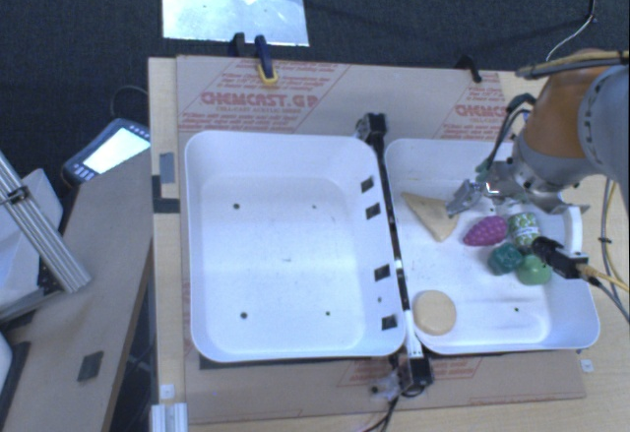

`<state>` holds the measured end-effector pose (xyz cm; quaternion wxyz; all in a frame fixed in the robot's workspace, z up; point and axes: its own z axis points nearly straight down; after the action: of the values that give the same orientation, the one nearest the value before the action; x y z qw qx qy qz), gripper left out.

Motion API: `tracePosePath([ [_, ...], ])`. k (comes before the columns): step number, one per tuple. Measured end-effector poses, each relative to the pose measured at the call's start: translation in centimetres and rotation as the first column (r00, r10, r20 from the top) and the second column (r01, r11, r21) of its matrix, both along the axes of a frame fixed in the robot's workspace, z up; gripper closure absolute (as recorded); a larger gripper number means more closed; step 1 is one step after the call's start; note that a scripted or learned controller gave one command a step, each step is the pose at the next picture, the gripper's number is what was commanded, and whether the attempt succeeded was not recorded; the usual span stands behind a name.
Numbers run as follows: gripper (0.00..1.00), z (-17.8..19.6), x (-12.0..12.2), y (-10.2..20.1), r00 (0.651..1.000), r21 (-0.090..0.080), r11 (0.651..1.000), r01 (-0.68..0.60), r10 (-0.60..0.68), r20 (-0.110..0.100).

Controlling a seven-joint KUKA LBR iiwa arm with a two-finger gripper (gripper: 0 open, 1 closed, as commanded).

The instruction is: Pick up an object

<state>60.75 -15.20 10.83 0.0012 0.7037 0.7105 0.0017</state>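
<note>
Gripper (471,194) low in right bin (492,322), opening cannot be told, nothing visibly held; nearest yellow wedge (431,214) just beside it looks light, soft foam; grasp across its narrow sides.

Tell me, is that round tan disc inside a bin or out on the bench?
Inside. The round tan disc lies flat on the right bin floor, near its front left corner.

The bench (167,253) is carrying a printed cardboard sheet (295,95), and two shallow white bins are sitting side by side on that sheet: the left bin (212,164) and the right bin (576,327), their inner rims touching.
</note>
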Motion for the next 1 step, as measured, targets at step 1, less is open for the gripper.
tracePosePath([
  [1,0.00,0.78,6.52,3.73,1.000,-0.001,1.000,0.000,0.000,0.005],
])
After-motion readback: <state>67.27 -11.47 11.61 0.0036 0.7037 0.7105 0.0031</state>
